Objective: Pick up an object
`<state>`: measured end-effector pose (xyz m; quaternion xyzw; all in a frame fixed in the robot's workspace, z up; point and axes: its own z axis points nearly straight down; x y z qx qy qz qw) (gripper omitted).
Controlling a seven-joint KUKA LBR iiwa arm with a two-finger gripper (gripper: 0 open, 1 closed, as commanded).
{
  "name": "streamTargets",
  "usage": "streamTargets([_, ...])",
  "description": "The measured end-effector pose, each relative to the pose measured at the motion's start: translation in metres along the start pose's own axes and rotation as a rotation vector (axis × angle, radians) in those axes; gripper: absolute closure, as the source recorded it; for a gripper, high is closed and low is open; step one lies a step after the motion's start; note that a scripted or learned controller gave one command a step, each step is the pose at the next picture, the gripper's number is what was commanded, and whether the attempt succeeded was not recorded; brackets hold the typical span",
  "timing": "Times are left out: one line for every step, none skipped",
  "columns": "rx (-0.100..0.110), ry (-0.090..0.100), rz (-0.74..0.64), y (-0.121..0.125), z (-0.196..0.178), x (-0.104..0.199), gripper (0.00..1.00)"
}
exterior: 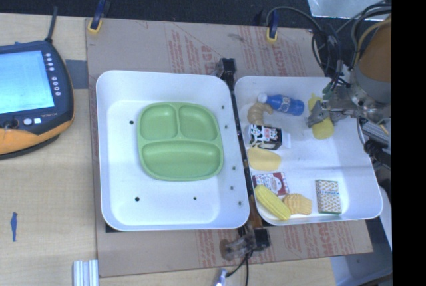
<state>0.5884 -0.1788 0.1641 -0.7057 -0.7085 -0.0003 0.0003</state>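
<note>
The end effector (319,117) pinches a small, rounded yellow object (323,129) above the right bin (363,165).

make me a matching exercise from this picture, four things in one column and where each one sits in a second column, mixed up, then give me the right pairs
Things:
1. green plate
2. blue bottle
3. corn cob
4. tablet

Places:
A. near front corner of the right bin, next to the divide between bins
B. on the bench, left of both bins
C. middle of the left bin
D. far end of the right bin

Pairs: 1-C, 2-D, 3-A, 4-B
</note>
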Motion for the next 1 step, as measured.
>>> streamTargets([0.001, 0.001, 0.0, -0.0052, -0.0586, 0.0939, 1.0])
